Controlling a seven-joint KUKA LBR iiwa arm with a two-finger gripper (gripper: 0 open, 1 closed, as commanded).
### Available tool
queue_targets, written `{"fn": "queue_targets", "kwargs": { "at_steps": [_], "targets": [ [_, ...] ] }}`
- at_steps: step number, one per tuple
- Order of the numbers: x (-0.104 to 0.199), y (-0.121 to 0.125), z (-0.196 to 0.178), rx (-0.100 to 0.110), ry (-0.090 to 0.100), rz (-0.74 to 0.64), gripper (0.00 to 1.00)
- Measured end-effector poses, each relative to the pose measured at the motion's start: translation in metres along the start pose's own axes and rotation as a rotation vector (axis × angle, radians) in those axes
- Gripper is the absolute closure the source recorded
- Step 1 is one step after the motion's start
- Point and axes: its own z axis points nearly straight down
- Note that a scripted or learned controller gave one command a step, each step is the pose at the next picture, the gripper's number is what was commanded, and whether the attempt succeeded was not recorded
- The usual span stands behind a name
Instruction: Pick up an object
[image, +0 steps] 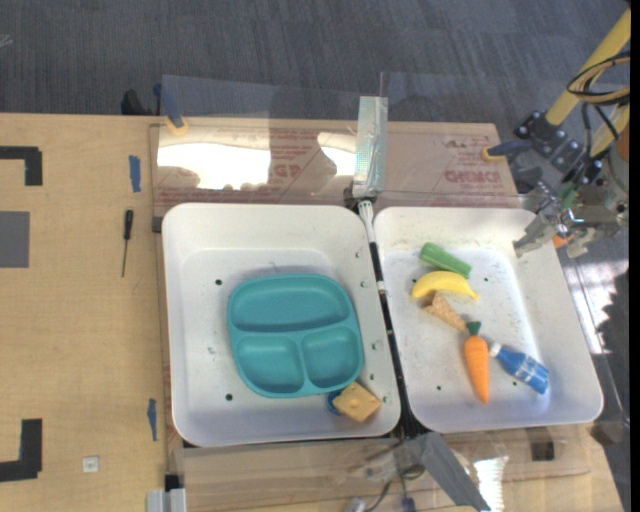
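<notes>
The right bin (560, 300) holds a green oblong piece (445, 259), a yellow banana (445, 286), a tan cone-shaped piece (447, 313), an orange carrot (478, 369) and a blue tube (522, 368). My gripper (540, 230) hangs over the bin's far right corner, up and to the right of the green piece and apart from all of them. Nothing shows in its grasp.
The left bin (190, 250) holds a teal divided plate (293, 333), with a tan bread-like piece (356, 402) at its near right corner. A clear upright panel (372, 140) stands behind the bins. Cables and arm parts (590, 90) crowd the upper right.
</notes>
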Motion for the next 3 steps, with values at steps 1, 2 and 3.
{"fn": "queue_targets", "kwargs": {
  "at_steps": [1,2,3],
  "targets": [
    [0.034,-0.1,0.093,0.01,0.003,0.06,0.0],
    [0.105,-0.127,0.125,-0.001,0.0,-0.112,0.0],
    [0.103,-0.125,0.118,-0.004,-0.002,-0.108,1.0]
  ]
}}
